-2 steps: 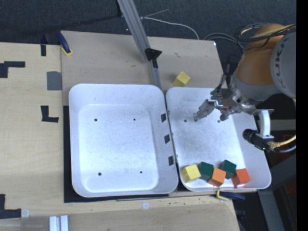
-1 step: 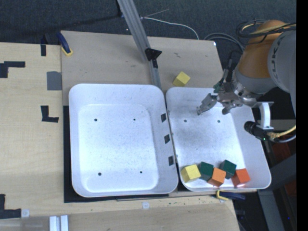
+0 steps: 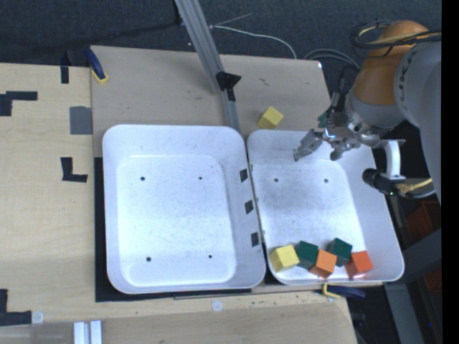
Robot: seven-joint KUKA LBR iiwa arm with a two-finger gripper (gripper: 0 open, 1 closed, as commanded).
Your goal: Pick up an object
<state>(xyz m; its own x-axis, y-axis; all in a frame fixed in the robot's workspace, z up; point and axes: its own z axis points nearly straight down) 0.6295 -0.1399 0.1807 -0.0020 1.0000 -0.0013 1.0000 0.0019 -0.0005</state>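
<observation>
Camera view: the gripper [image 3: 320,147] hangs spread wide and empty over the right bin's [image 3: 373,213] far end, well apart from the blocks [image 3: 320,256] clustered along its near wall, so it should travel there before descending

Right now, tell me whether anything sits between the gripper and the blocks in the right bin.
Nothing visible does. The gripper hangs over the far end of the right bin; the blocks cluster at its near edge, with bare bin floor between.
</observation>
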